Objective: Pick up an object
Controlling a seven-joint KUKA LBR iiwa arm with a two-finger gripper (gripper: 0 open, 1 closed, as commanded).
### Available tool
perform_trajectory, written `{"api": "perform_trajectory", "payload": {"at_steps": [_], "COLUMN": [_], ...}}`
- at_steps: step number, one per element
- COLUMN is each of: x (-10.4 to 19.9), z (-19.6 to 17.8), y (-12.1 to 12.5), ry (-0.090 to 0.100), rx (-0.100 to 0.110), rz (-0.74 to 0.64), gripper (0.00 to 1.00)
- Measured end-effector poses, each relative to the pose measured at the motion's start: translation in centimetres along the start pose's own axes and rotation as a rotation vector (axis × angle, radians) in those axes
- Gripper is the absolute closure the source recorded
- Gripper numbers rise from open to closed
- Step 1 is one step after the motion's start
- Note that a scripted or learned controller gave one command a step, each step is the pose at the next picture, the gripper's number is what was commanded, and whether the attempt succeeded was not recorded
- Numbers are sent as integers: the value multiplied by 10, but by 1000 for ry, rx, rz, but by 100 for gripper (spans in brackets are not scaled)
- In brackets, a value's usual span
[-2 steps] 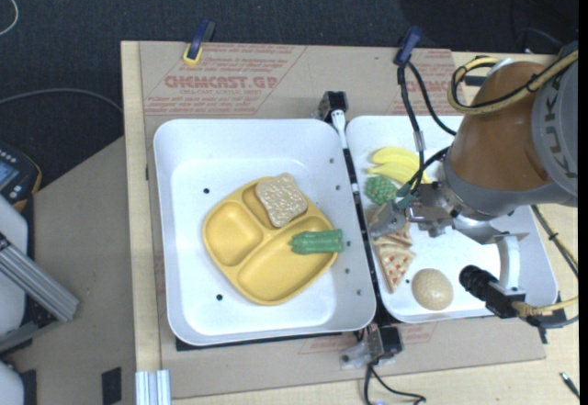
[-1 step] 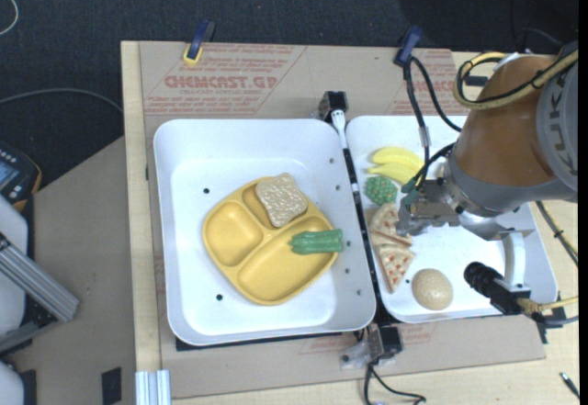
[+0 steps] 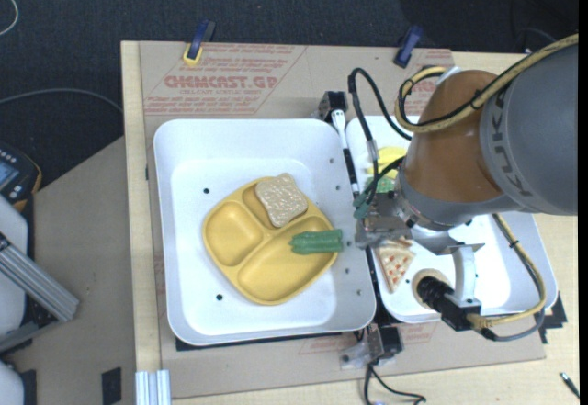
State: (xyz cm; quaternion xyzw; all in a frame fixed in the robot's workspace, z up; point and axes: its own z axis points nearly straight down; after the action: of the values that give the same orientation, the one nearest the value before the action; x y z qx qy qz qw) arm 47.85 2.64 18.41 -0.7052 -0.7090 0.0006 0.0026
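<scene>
In the left white plastic bin [image 3: 184, 210], one yellow divided plastic tray [image 3: 241, 252] carries one tan cracker-like square [image 3: 280, 199] and one green pickle-shaped piece [image 3: 315, 242]. One pizza-slice toy [image 3: 395, 264] lies in the right white bin [image 3: 514, 275]; the gripper [image 3: 375, 227] hangs over the dividing rims.

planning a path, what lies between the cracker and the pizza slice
In the camera view, the green pickle lies between the cracker and the pizza slice, along with the bins' adjoining walls.

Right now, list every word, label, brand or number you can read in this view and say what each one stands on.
"CHEMCAST GP": large red print on the brown paper-covered sheet lying under the two white bins, behind the left one.
The smaller red lines above and below it on that sheet: too small to read.
"KUKA", partly visible: dark lettering running sideways up the grey robot arm.
The same red print repeats faintly behind the arm's orange band: unreadable.
</scene>
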Motion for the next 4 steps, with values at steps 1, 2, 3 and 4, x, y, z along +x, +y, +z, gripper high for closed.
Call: {"api": "perform_trajectory", "payload": {"at_steps": [1,2,3,4], "x": [54,90,56,58], "z": [-115,-207,-200,-211], "y": [7,1,0,1], "ry": [2,2,-4,-4], "rx": [-18,-16,-2,-6], "rz": [-3,-1,9,5], "gripper": [100,100,100,100]}}
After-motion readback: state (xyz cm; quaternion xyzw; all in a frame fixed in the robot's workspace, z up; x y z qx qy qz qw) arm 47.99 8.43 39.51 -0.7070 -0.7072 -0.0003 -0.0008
